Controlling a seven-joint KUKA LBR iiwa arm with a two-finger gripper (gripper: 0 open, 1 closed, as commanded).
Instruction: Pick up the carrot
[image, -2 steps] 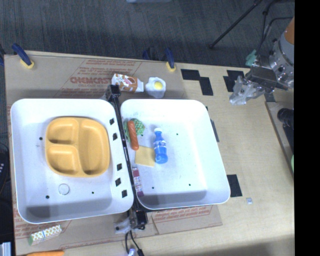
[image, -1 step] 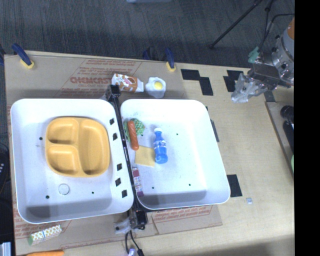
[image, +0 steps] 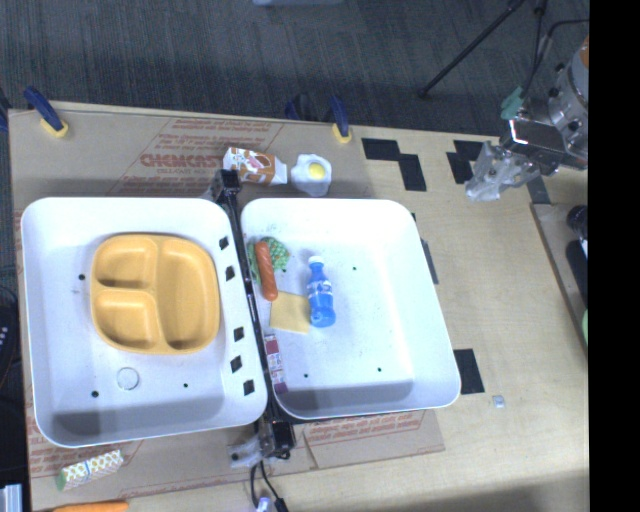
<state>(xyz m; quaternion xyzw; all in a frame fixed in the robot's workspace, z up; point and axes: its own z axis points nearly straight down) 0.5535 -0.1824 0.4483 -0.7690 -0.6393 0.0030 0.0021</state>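
Observation:
The carrot (image: 266, 270) is a short orange-red piece with a green leafy top. It lies against the left wall of the right bin (image: 420, 300), pointing toward the near side. My gripper (image: 492, 178) hangs outside the bins, above the bare bench past the right bin's far right corner. It is well away from the carrot, with nothing visible in it.
A blue bottle (image: 320, 292) and a yellow cheese slice (image: 291, 314) lie just right of the carrot. The left bin (image: 50, 390) holds a yellow divided tray (image: 157, 291). A small carton (image: 250, 165) and a toy egg (image: 313, 172) sit beyond the bins.

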